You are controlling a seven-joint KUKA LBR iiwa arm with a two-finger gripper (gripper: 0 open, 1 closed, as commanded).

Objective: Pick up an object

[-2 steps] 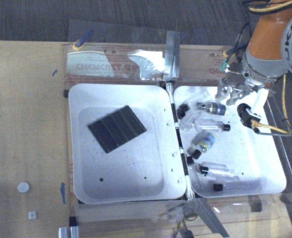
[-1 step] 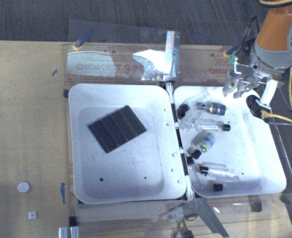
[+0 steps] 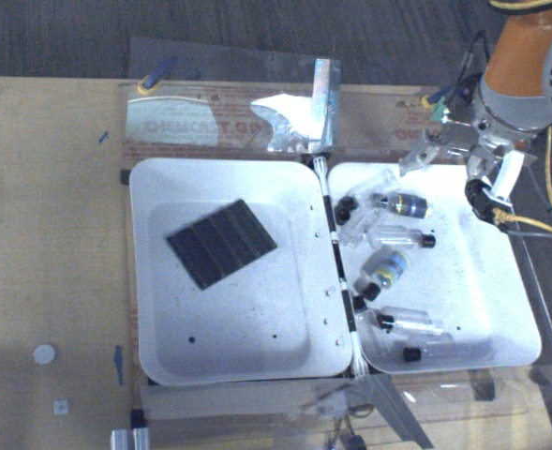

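A small clear bottle (image 3: 410, 322) lies near the right bin's (image 3: 514, 345) front edge among several others, while the gripper (image 3: 444, 148), nothing held, is poised over the far edge, so the approach is judged pending, a descent being required.

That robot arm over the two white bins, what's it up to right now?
The grey and orange arm hangs over the back right corner of the right bin, its gripper above the rim and holding nothing. Several small clear bottles with dark caps lie scattered in that bin, untouched. The left bin holds a dark ribbed flat panel. No pick has been made yet.
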